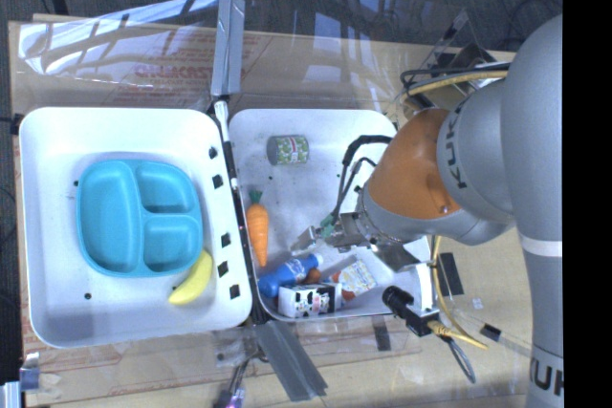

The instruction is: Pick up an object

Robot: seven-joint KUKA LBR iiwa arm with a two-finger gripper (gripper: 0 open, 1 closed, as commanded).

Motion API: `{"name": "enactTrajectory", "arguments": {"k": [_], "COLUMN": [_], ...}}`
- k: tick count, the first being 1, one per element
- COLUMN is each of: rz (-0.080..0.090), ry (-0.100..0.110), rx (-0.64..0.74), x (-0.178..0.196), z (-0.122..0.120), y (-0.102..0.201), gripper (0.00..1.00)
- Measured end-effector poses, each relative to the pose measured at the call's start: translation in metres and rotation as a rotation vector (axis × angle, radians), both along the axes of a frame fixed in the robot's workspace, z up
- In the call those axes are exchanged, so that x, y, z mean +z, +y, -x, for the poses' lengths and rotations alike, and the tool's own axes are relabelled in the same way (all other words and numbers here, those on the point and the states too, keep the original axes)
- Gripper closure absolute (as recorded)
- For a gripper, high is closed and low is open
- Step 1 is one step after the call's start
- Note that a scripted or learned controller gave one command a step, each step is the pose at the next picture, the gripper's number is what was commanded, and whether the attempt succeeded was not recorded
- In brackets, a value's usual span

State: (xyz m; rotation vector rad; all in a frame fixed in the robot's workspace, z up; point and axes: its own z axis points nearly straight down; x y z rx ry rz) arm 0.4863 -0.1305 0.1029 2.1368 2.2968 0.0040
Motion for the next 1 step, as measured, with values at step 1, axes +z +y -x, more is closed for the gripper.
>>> {"name": "enactTrajectory", "arguments": {"k": [1], "rz": [-0.002], "ry": [0.009], "rx": [-0.079], "x": [-0.0051], "z": [-0.0811], "y": [0.0048], "gripper": [0.00]}}
